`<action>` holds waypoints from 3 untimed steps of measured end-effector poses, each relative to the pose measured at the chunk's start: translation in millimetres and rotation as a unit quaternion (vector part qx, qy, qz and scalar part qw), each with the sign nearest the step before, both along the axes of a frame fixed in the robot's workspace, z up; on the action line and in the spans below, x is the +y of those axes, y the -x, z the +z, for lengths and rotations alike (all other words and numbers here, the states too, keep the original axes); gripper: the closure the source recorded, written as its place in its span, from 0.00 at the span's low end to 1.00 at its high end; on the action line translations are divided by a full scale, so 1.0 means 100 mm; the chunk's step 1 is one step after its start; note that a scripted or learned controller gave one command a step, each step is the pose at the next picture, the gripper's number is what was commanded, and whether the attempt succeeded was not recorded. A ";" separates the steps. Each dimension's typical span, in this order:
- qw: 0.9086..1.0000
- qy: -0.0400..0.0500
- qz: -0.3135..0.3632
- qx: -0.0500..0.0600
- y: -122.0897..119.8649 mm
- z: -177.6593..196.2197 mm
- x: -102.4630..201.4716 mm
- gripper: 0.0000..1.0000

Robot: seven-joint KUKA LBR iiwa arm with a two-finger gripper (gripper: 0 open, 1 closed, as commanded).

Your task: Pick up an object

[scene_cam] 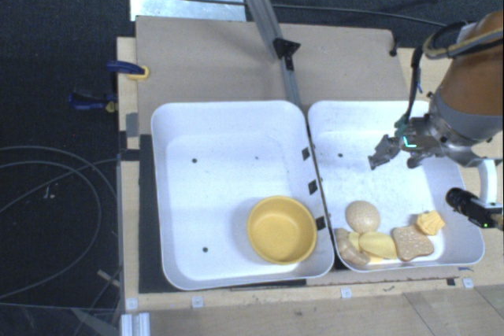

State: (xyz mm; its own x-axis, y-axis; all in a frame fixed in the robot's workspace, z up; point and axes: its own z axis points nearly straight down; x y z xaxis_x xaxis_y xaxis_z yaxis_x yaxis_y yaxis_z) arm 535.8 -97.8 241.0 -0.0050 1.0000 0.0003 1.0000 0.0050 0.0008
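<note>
My gripper (396,156) hangs over the right bin (346,130), above its bare middle floor. Its two dark fingers stand apart with nothing between them. Along that bin's near edge lie a beige egg-shaped piece (362,215), a yellow piece (379,245), a tan toast slice (412,242), a small orange-yellow piece (430,223) and a pale piece (350,247) at the near left corner. The gripper is clearly farther back than all of them and touches none.
A yellow bowl (281,228) sits in the left bin (213,130) near its front right corner. A grey pole (268,8) slants in over the seam between the bins. Blue and yellow clamps (126,71) grip the bench's left edge.
</note>
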 end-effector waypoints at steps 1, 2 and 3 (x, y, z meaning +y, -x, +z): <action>1.000 0.000 0.000 -0.001 0.00 0.00 0.00 0.00; 1.000 0.000 -0.002 0.002 -0.01 -0.41 -0.01 0.00; 1.000 0.000 -0.002 0.002 -0.10 -0.99 -0.02 0.00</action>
State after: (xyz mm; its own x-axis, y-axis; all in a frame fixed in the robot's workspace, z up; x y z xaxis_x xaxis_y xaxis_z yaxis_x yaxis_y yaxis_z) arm 545.4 -100.1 142.3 -0.0003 1.0000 0.0004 1.0000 0.0003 -0.0037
